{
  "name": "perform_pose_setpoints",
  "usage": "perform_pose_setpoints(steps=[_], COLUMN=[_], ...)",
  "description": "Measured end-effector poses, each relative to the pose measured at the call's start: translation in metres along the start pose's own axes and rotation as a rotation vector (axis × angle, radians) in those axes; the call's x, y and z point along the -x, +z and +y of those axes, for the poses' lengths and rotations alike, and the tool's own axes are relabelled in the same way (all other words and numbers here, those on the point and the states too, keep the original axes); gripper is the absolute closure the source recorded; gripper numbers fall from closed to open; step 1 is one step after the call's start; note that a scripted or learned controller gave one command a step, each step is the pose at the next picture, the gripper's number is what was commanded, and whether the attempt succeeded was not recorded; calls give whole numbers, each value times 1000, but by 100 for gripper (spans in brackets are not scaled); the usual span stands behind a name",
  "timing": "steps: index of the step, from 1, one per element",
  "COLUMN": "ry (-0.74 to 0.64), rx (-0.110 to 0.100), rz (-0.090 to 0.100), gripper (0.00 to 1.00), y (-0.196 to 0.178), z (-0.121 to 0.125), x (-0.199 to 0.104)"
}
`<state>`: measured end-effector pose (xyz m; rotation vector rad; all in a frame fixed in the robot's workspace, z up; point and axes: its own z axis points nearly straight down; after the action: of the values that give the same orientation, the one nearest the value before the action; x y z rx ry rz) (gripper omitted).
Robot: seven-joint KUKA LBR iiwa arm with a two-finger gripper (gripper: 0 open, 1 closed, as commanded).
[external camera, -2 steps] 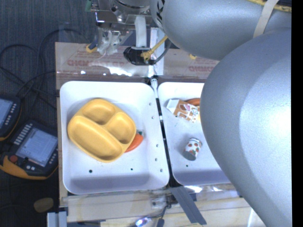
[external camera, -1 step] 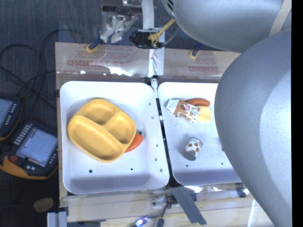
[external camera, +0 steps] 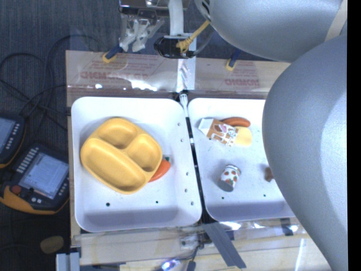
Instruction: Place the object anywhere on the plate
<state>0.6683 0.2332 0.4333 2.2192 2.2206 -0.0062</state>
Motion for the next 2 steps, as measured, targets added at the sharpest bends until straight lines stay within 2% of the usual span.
perform_pose_setpoints(steps=[2], ry=[0], rx=[0], rz=[0], gripper=[100], y=[0], z=[0], x=[0])
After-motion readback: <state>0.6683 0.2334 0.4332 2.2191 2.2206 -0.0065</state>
